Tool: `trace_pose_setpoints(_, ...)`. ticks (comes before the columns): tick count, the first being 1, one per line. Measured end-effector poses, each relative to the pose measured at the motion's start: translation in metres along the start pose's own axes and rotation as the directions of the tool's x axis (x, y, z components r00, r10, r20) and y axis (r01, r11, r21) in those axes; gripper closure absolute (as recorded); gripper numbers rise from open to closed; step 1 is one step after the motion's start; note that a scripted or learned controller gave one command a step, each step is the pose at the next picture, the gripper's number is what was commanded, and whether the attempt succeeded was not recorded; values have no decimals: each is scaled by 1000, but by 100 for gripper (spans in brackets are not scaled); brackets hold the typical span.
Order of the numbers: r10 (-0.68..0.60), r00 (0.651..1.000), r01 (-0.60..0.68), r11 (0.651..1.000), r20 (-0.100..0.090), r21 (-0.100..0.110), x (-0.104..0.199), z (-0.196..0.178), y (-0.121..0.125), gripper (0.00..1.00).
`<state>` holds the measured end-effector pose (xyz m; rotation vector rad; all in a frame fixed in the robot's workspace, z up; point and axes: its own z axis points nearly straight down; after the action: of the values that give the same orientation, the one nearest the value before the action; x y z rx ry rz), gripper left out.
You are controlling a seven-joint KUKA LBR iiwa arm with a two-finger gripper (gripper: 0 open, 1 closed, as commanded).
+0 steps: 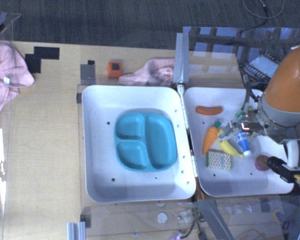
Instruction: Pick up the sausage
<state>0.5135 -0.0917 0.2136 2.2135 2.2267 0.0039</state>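
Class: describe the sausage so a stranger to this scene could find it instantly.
Look in the right bin of the two white bins. Near its far edge lies the sausage, alone. Unlike the tapered carrot with its green top, it is a plain reddish-orange rod with rounded ends.

Reddish-orange sausage (209, 110), orange carrot (209, 139) with green top, teal 3-compartment plate (146, 141), 2 white bins (97, 134), pink cloth (149, 73), green-dotted sponge (219, 160).

glossy plastic sausage (209, 110), smooth white plastic bins (97, 184), pale wood-look bench (40, 144), soft pink cloth (7, 74).
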Motion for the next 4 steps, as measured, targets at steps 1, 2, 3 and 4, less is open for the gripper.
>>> trace_pose_setpoints(1, -24, 1000, 24, 1000, 1, -1, -22, 58, 57, 0)
trace_pose_setpoints(2, 109, 994, -109, 994, 0, -4, -4, 126, 140, 0)
trace_pose_setpoints(3, -148, 989, 148, 989, 3, -5, -44, 72, 134, 0)
trace_pose_setpoints(4, -319, 948, 319, 948, 3, -5, -12, 126, 146, 0)
